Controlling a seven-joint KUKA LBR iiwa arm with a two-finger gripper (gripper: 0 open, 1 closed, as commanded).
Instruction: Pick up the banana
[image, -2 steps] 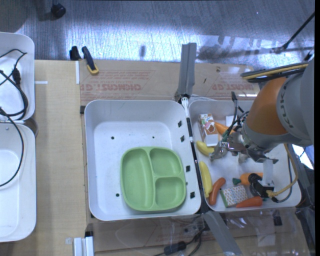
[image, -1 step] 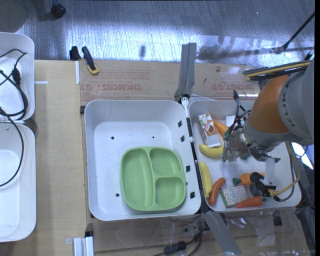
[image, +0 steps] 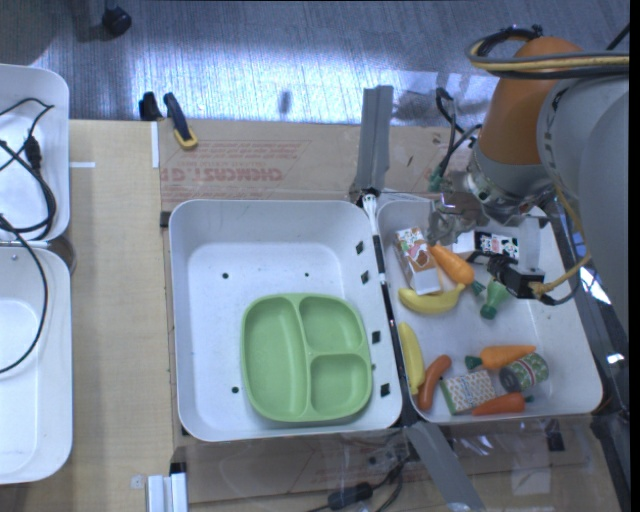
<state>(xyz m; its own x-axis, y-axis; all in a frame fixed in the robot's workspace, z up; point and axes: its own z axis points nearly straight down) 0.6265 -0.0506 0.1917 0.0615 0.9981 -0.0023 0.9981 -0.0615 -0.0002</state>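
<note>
White plastic forms both shallow bins on the cardboard-covered bench. The left bin (image: 200, 300) holds a pale green divided plate (image: 305, 357) with three compartments, lying toward the bin's near right corner.

The right bin (image: 575, 335) is crowded with toy food. Against its left wall a yellow banana (image: 411, 358) lies lengthwise, and just beside it a reddish sausage (image: 433, 382) slants toward the near edge. A second banana (image: 433, 299) lies farther back, curved with its ends turned up, touching the lower end of a small white carton (image: 415, 260) that has a picture on its face. An orange carrot (image: 452, 264) rests across the right side of that carton, just above the curved banana. To the right of that sits a small dark green piece (image: 491, 300). Nearer the front edge are a patterned flat packet (image: 469, 390), another carrot (image: 505, 355), a red-orange piece (image: 498, 404) and a green-labelled can (image: 524, 372) on its side.

The arm (image: 530, 110) comes in from the right over the back of the right bin. Its gripper (image: 470, 225) hangs above the carton and carrot, close to the curved banana; whether it is spread or pinched together cannot be told, and no banana sits in it.
</note>
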